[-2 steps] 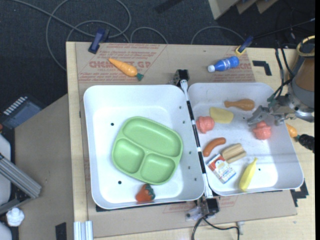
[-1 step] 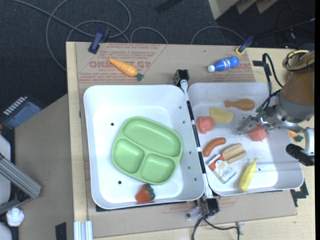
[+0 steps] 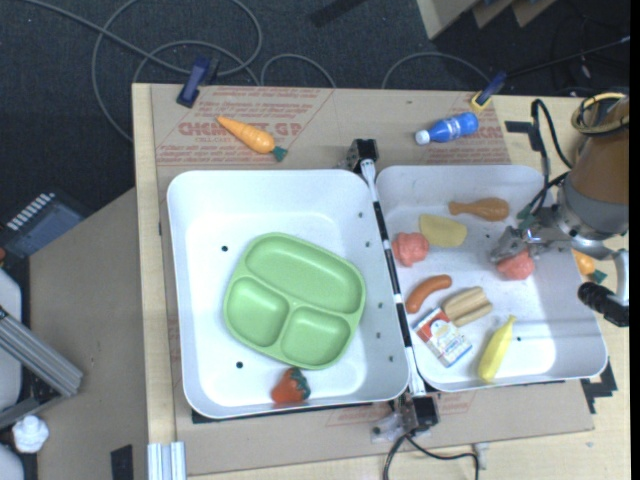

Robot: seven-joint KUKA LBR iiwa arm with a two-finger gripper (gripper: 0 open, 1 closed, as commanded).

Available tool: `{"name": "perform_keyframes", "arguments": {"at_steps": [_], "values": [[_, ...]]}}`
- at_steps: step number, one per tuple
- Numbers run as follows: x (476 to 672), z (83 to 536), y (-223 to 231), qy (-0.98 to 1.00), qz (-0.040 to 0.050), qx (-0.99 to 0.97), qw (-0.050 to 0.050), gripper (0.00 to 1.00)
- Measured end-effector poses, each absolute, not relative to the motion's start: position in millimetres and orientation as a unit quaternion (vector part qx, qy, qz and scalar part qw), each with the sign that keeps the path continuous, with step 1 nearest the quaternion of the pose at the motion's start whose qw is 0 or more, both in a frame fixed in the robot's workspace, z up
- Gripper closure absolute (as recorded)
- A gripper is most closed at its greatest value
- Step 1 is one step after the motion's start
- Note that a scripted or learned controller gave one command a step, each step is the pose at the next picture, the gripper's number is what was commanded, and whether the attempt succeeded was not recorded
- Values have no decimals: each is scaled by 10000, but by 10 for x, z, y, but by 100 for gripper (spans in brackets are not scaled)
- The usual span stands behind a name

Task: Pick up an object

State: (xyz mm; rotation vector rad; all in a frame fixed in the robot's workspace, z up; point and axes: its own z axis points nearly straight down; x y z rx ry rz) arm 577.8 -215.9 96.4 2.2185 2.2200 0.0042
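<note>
i have the tool (image 3: 512, 246) low at three o'clock in the right bin (image 3: 560, 363), over a pink toy (image 3: 517, 265); its spread i cannot tell, so i'd descend centred before squeezing.

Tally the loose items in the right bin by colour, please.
Red or pink: 3 – ball, lump, sausage
Yellow: 2 – wedge, banana
Tan: 2 – drumstick, bread roll
Red-and-white: 1 – carton
Total: 8

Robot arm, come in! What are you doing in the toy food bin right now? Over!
Gripper low in right bin, right above the pink-red toy. Grasp not confirmed. Drumstick and yellow wedge nearby, not blocking.
</note>
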Motion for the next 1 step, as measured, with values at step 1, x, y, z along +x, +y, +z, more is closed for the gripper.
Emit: {"name": "perform_keyframes", "arguments": {"at_steps": [1], "values": [[5766, 1790, -1305, 7077, 7, 7065, 6, 100]]}}
